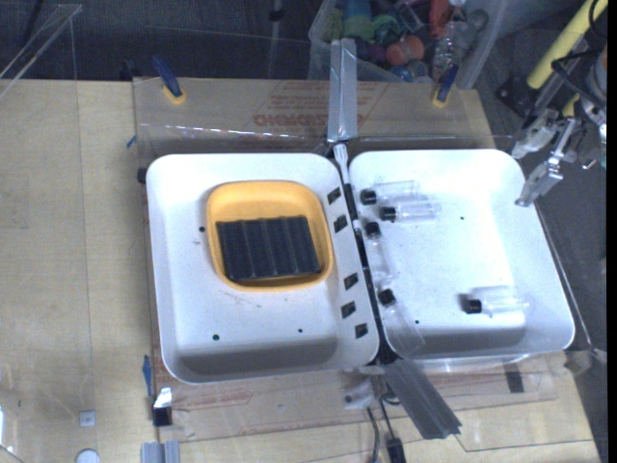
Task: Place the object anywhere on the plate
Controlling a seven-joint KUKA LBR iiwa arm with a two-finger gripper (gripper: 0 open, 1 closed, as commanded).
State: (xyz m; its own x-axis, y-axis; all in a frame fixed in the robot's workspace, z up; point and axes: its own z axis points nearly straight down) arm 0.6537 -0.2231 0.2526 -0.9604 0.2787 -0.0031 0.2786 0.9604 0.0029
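Observation:
A yellow plate with rounded corners sits in the left bin. A black ridged rectangular object lies flat on the plate and covers most of its middle. My gripper hangs at the far right, over the upper right edge of the right bin, well away from the plate. Nothing shows in its grasp.
Several clear plastic vials with black caps lie in the right bin: two near its upper left and one at the lower right. A metal divider with black clips separates the bins. A box of colourful toys stands behind the bench.

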